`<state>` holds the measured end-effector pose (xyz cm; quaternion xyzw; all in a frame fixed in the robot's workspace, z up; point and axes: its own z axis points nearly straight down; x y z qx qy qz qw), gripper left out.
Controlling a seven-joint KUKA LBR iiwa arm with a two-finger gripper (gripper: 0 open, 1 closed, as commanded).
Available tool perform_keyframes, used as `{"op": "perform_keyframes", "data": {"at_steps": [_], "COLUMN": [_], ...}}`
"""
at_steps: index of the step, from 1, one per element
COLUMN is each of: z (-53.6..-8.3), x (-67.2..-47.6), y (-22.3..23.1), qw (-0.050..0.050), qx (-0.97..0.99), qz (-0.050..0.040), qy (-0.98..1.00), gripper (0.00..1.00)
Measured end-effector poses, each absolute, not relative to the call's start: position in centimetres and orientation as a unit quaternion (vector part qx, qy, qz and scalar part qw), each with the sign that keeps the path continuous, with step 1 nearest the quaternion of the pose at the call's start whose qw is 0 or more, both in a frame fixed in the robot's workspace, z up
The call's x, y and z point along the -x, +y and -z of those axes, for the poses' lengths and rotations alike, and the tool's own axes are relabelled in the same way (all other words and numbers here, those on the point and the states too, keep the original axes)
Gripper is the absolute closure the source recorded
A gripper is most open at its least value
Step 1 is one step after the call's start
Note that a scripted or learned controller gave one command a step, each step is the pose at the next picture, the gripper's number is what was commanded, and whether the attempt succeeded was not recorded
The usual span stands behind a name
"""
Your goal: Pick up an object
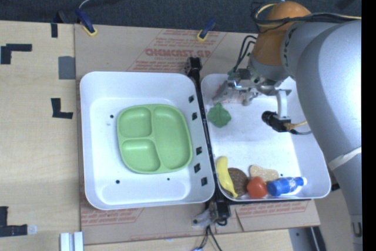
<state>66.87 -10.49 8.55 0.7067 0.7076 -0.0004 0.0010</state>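
Observation:
My gripper [235, 94] hangs over the far left part of the right bin [305, 153], with its two fingers spread and nothing between them, so it is open. Just in front of it and slightly left, a small green leafy object [220, 116] lies on the bin floor, apart from the fingers. Along the bin's near edge sit a yellow banana [223, 174], a brown round piece [238, 178], a red tomato-like ball [256, 187], a tan flat piece [264, 173] and a blue bottle [285, 186].
The left bin [97, 97] holds a light green divided plate [155, 138]. A black clip divider [198, 120] runs between the bins. The grey arm [329, 79] with its orange band [276, 32] covers the right bin's far right side.

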Motion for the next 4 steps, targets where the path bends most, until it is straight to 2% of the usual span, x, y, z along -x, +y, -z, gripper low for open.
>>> {"op": "perform_keyframes", "data": {"at_steps": [3, 4], "z": [-8.6, -9.6], "x": [-66.9, -66.9], "y": [-10.3, -10.3], "qw": [0.001, 0.001], "qx": [-0.707, -0.707], "qz": [0.0002, 0.0005], "qy": [0.707, 0.707], "gripper": [0.00, 1.00]}}
